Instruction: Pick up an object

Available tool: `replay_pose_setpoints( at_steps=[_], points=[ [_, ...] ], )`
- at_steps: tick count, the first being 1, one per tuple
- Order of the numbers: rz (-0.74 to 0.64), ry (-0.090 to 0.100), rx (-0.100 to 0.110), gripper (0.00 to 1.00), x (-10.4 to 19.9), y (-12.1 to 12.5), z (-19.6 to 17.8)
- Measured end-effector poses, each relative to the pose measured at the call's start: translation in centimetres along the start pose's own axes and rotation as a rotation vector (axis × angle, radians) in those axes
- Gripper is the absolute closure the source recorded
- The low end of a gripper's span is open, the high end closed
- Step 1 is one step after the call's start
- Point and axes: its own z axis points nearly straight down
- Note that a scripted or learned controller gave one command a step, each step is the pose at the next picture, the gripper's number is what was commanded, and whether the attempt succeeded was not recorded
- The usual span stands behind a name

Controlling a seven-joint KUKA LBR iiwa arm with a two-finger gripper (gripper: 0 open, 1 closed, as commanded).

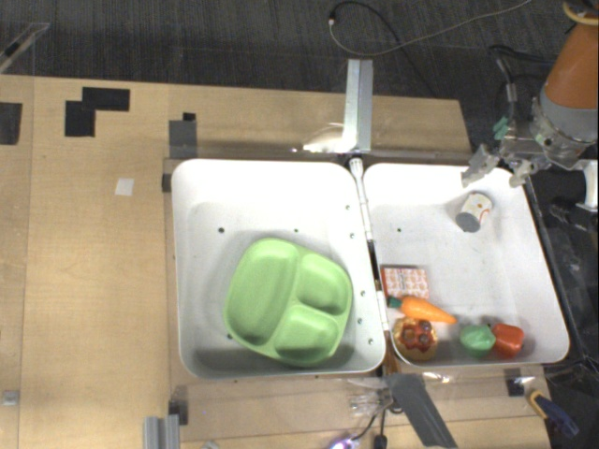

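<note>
Camera view: cylinder (474, 210) below jaws (498, 164) (apart).

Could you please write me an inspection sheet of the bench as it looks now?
Surface: two white bins, left bin and right bin, side by side.
Job's things: green divided plate in left bin; carrot, patterned packet, small cylinder, green piece and red piece in right bin.
Clutter: nothing seen.
Claw: claw over right bin's far right corner, holding nothing visible.
Cables: black cable on the floor behind.
Surroundings: wooden bench.
</note>
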Motion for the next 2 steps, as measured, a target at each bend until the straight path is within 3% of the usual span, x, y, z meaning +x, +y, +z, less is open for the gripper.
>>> replay_pose_setpoints(
  at_steps=[1, 2],
  points=[
    [0.021, -0.001, -0.004, 0.0, -1.64, 0.37, 11.21],
    [0.012, -0.002, -0.004, 1.0, -1.48, 0.57, 10.39]
  ],
)
